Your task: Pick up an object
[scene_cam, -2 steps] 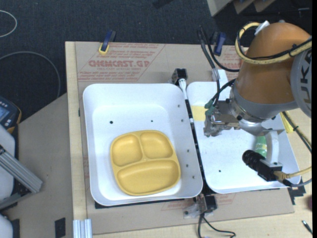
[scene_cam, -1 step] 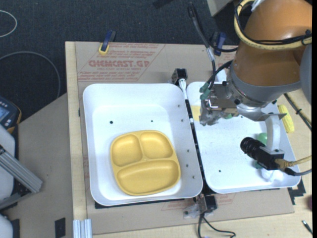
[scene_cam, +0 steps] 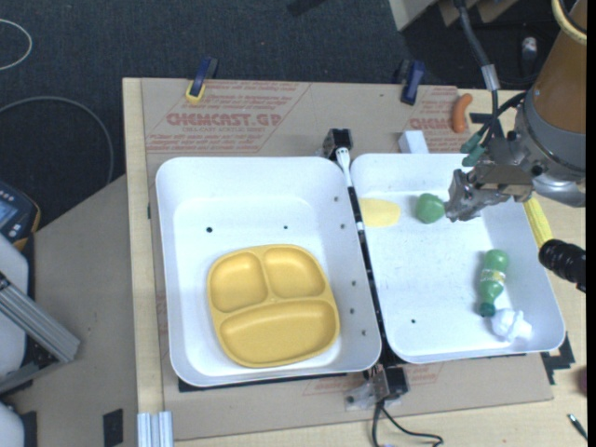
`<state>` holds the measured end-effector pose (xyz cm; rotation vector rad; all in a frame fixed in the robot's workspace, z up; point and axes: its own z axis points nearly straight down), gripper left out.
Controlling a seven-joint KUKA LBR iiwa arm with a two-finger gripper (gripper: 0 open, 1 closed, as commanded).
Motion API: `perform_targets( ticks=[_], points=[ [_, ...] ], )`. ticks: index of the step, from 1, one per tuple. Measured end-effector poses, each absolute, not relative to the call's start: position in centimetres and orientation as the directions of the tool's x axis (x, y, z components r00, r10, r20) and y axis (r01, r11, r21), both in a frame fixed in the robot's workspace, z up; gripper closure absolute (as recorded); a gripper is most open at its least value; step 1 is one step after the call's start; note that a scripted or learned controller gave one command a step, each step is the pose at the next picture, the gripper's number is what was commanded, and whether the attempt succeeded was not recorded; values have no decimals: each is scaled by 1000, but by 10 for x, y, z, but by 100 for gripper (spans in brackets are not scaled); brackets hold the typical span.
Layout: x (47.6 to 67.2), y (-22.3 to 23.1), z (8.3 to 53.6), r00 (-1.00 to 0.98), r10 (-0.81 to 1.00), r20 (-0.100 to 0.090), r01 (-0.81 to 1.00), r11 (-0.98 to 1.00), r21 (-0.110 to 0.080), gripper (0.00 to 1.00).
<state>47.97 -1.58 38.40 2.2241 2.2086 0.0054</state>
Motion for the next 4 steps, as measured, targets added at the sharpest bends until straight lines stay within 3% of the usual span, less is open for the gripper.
perform_targets(
  ticks=[1, 2, 3, 4],
  points=[
    [479, 42, 331, -5, 1000, 1, 1000, 5, -7, 100],
    [480, 32, 355, -1, 1000, 0, 1000, 1, 4, 100],
    [480, 94, 399, -8, 1000, 3, 1000, 8, 6, 100],
    [478, 39, 323, 6, 1000, -2, 1000, -7, -10, 100]
  ],
)
